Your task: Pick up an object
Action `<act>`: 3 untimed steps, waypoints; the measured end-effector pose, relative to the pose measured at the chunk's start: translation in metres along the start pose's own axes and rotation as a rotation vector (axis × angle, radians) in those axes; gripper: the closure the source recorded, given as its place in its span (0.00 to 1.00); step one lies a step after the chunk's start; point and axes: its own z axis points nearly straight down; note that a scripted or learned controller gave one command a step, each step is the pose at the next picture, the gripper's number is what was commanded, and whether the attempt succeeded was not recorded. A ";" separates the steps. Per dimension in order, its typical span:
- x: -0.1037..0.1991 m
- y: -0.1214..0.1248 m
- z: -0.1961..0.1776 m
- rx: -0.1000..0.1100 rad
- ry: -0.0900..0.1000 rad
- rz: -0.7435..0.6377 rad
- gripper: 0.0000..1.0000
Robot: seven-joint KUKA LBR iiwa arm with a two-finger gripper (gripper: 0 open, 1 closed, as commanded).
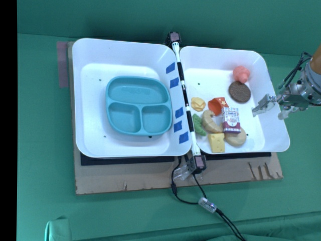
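The counter (45,134) was draped in green cloth, with a brown cardboard sheet (125,185) under two white bins set side by side. In the left bin (90,59) lay a teal divided plate (139,105) with three compartments, flat and alone. Blue tape tabs (174,82) ran down the seam between the bins, beside a thin black-and-white bar (183,92) whose cable (210,207) trailed off toward the front.

The right bin (210,59) held a cluster of toy food toward its front left: a yellow piece (198,104), an orange-red piece (217,105), a green one (199,126), a tan potato-like lump (210,122), a small red-and-white carton (231,120), a cheese wedge (217,142) and a tan bun (236,137), most of them touching. Farther back sat a brown cookie (239,91) and just behind it a pink piece (242,74).

At the bin's right rim hung the gripper (273,107), fingers spread apart with nothing between them, well clear of the food.
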 end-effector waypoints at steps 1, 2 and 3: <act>0.029 0.088 0.126 -0.005 -0.002 -0.003 0.00; 0.025 0.091 0.109 -0.020 -0.009 0.006 1.00; 0.025 0.091 0.109 -0.020 -0.009 0.006 0.00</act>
